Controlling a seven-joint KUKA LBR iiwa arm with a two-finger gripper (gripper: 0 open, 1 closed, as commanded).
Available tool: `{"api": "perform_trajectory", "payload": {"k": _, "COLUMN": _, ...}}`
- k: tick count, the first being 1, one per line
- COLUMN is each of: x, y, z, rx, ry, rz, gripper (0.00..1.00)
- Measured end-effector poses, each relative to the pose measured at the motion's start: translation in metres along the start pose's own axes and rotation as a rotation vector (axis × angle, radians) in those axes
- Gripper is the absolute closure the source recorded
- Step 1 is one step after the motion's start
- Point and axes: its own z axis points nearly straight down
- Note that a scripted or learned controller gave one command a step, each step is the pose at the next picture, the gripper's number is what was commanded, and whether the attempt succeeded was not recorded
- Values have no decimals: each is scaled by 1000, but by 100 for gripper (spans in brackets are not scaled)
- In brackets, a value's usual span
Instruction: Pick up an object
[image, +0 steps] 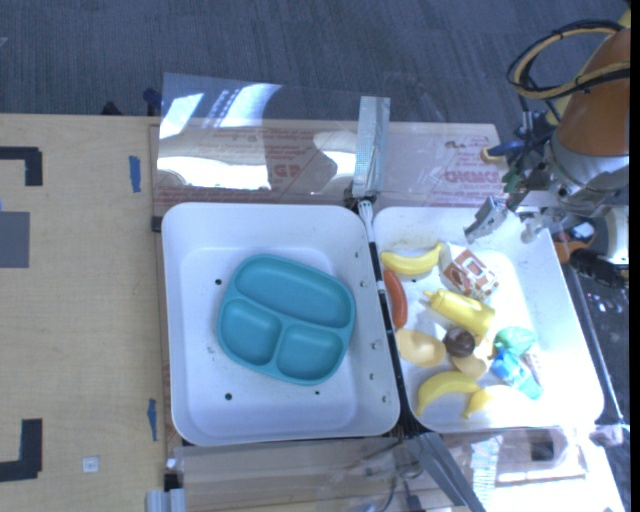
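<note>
Below, we see the desk (70, 300) bearing two white bins: the left bin (190, 300) holds a teal divided plate (286, 318), the right bin (570, 320) toy bananas (411, 262), a mustard bottle (462, 309) and a small carton (470, 274). Over its far edge the gripper (500, 212) hangs; we cannot tell its spread.

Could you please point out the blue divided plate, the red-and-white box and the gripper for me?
blue divided plate (287, 318): camera view, on the ridge between its compartments.
red-and-white box (470, 274): camera view, on its top face.
gripper (508, 222): camera view, midway between its fingertips.
</note>
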Motion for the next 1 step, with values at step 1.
{"api": "perform_trajectory", "payload": {"k": 1, "x": 7, "y": 39, "z": -38, "rx": -7, "ry": -2, "rz": 52, "gripper": 0}}
